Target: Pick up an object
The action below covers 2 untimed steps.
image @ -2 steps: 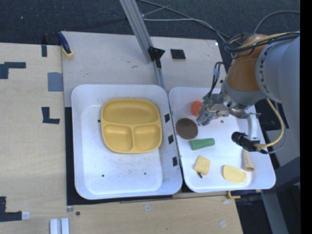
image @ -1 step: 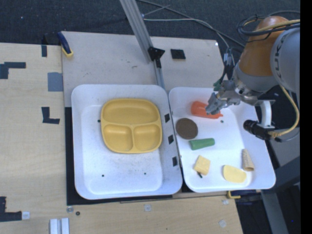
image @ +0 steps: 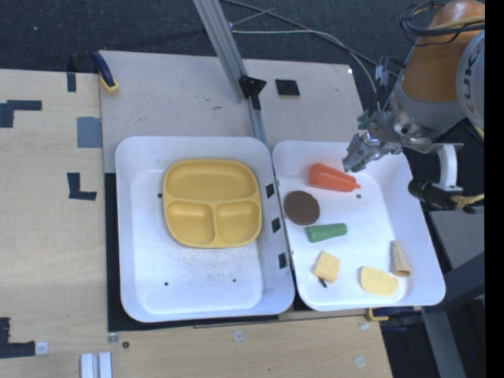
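Observation:
The right bin (image: 409, 219) holds several toy foods: an orange carrot (image: 331, 179), a brown round cookie (image: 302, 207), a green piece (image: 327, 231), a yellow cheese wedge (image: 326, 267), a yellow slice (image: 379, 281) and a tan cone (image: 400, 258). My gripper (image: 356, 157) hangs over the bin's upper part, just above and right of the carrot's thick end. Nothing shows between its fingers.
The left bin (image: 134, 235) carries a yellow divided plate (image: 213, 201). A metal post (image: 224, 38) rises behind the bins. Cables run across the bench at the back. The arm's wrist (image: 429, 93) stands over the right bin's far corner.

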Each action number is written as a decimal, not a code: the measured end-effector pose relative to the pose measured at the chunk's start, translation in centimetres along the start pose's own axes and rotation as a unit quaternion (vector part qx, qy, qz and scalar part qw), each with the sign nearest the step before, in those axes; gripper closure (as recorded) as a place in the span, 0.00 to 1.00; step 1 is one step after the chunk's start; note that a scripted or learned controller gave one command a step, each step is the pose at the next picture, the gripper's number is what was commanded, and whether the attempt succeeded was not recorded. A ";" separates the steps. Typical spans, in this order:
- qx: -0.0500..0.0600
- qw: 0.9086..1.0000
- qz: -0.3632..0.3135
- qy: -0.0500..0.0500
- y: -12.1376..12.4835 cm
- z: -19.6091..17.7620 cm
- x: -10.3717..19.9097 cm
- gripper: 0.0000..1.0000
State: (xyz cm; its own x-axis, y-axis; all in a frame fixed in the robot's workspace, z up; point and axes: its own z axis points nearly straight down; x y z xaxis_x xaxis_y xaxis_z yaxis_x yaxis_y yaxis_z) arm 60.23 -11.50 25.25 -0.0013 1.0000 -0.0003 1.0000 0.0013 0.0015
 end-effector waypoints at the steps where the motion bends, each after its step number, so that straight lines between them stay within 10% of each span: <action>1: 0.002 1.000 -0.001 0.000 -2.2 0.6 4.3 1.00; 2: 0.002 1.000 -0.002 0.001 -3.3 0.3 8.8 1.00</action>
State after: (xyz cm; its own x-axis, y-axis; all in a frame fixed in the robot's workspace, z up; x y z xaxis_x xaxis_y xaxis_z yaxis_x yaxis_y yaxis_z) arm 56.87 -2.68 24.98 -0.0053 1.0000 0.0010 1.0000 0.0053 -0.0023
